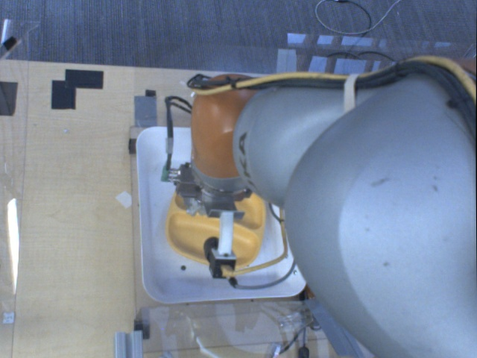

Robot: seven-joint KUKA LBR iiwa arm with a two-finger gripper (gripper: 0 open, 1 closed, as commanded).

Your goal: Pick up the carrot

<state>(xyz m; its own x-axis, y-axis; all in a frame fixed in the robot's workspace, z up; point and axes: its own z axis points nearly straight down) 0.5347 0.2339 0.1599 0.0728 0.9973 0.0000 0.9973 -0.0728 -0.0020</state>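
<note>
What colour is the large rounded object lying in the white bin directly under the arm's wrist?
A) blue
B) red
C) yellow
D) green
C: the rounded object on the floor of the white bin, partly covered by the wrist, is plainly yellow.

One fixed camera sits above the bench [67, 200] and looks down at a slant — floor carpet [186, 13] along the top, a white bin [151, 222] mid-frame — with the arm [373, 200] bulking close to the lens at right
</note>
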